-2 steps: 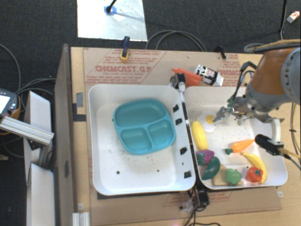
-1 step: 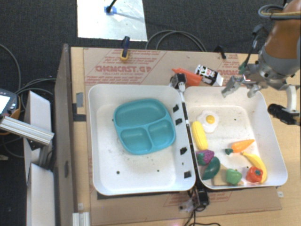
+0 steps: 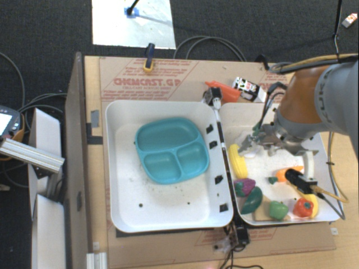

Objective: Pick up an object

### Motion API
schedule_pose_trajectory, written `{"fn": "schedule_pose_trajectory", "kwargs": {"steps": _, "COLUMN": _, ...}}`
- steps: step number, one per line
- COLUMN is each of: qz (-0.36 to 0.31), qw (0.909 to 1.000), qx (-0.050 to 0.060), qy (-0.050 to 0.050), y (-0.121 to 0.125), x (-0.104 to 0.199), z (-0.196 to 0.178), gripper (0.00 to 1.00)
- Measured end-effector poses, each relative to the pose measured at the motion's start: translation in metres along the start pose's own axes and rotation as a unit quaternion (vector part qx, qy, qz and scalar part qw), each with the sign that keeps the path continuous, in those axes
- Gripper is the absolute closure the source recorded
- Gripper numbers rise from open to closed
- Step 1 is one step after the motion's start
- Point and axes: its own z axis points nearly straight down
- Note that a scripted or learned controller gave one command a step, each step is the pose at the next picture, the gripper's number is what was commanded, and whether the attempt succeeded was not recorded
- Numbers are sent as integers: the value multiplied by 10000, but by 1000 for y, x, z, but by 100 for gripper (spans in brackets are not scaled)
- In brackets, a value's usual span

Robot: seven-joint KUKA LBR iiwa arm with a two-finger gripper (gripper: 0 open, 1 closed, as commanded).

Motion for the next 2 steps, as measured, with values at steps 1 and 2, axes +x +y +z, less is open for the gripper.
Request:
{"fn": "schedule_pose_trajectory", "kwargs": {"steps": 1, "qz": 11, "qw": 9999, "qx": -107, "qy": -38, "y": 42, "x": -38, "z": -48, "gripper": 0}}
{"fn": "schedule_pose_trajectory", "kwargs": {"steps": 2, "qz": -33, "qw": 10000, "qx": -67, "qy": -13, "y": 93, "x": -1, "z": 36, "gripper": 0}}
